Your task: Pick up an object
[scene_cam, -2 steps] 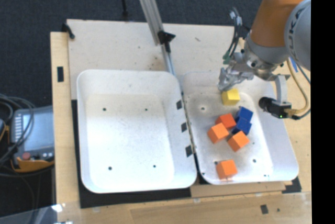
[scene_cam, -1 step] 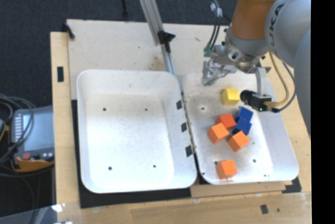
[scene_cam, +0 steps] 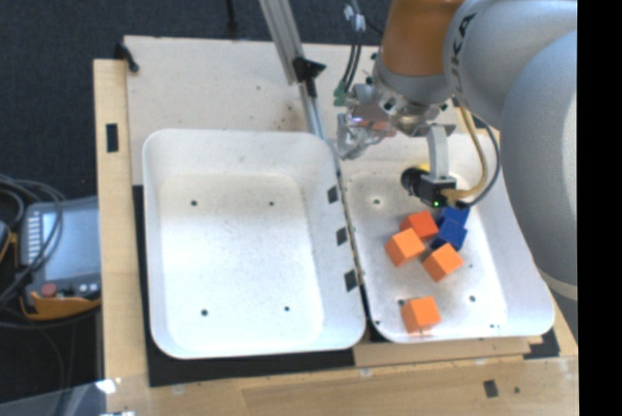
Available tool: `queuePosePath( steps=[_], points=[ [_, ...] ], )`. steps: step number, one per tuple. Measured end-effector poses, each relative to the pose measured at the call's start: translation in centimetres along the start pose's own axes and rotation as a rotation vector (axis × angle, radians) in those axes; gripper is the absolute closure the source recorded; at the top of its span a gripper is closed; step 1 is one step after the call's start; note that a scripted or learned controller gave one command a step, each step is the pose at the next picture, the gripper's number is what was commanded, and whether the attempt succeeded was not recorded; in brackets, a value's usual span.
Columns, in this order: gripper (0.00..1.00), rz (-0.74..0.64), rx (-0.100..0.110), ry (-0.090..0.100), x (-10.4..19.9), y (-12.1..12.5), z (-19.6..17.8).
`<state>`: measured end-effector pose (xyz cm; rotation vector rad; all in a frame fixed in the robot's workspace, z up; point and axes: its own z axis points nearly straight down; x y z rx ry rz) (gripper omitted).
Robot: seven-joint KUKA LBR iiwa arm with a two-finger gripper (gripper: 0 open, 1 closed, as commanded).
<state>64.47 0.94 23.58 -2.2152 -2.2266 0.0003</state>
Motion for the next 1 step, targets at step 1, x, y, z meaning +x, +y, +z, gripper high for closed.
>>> queuePosePath(
  steps=[1],
  points=[
    [1.0,-0.003,-0.003,0.001,4.61,1.67,-0.35]
  ],
)
